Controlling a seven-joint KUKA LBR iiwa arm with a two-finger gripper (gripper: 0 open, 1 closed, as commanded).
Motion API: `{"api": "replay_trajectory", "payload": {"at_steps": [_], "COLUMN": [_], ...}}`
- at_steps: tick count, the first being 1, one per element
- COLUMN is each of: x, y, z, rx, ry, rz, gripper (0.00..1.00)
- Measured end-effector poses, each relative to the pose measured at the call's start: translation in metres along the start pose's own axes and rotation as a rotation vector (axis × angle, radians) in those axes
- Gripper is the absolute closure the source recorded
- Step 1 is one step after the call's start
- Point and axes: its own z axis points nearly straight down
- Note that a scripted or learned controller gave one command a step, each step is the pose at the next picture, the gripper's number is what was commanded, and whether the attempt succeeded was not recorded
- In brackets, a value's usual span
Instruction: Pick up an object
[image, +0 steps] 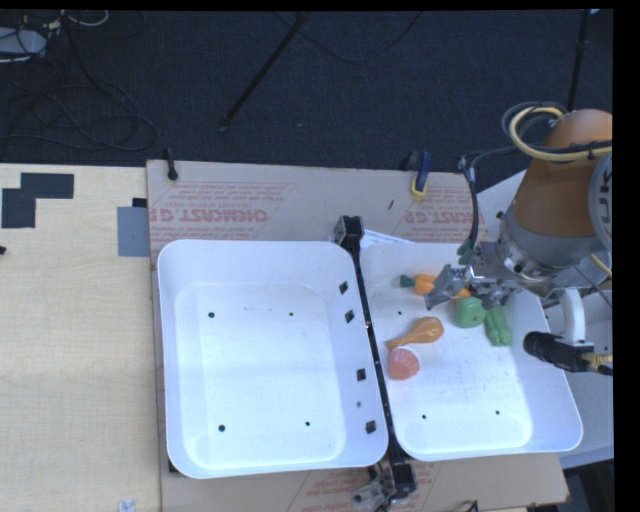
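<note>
Camera view. Two white bins side by side on the desk; all the objects lie in the right bin. The left bin shows bare white floor.

Tool sits low over the right bin's far side, beside a small carrot-like orange piece. Whether it is wide, narrow or holding anything: cannot tell, the metal parts blur together.

Just right of the tool, a green round piece touching a green elongated piece. Nearer the divider, an orange pear-shaped piece with a pink round piece just beside it.

Judgement: these look like small toy foods, likely light, stiff, smooth-skinned, somewhat slippery. The round ones may roll. The pear-shaped piece seems best taken across its narrow neck; the carrot-like one across mid-body.
</note>
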Motion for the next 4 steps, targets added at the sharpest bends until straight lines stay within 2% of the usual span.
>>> {"api": "replay_trajectory", "payload": {"at_steps": [1,2,3,4], "x": [0.093,0.108,0.107,0.017], "y": [0.014,0.075,0.072,0.053], "z": [0.037,0.034,0.025,0.019], "rx": [0.005,-0.004,0.003,0.002], "ry": [0.004,0.0,0.0,-0.003], "rz": [-0.009,-0.002,-0.003,0.007], "gripper": [0.0,0.0,1.0,1.0]}}
